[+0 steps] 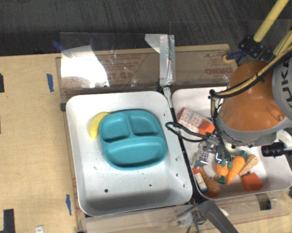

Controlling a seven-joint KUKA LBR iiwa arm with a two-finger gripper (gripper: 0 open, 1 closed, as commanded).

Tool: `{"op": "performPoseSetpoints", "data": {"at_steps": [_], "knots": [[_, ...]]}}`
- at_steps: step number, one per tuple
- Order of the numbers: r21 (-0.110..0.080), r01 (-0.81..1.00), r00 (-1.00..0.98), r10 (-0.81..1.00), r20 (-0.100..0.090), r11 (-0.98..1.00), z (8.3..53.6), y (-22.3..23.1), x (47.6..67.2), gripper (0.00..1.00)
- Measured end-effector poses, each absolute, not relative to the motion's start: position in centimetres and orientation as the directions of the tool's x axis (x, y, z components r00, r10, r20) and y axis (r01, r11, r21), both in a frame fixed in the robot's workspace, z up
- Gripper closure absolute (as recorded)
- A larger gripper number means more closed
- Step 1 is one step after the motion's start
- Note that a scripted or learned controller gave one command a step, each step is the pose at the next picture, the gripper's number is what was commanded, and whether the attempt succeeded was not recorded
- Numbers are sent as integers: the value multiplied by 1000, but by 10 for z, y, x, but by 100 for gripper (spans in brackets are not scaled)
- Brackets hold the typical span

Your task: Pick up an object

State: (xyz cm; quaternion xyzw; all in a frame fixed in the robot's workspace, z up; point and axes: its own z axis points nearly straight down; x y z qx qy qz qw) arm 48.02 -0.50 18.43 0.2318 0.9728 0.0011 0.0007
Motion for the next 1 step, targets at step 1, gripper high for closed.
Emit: {"op": "performPoseSetpoints", "data": {"at_steps": [1], "knots": [[1, 306, -952, 306, -12, 952, 278, -73, 498, 100]]}}
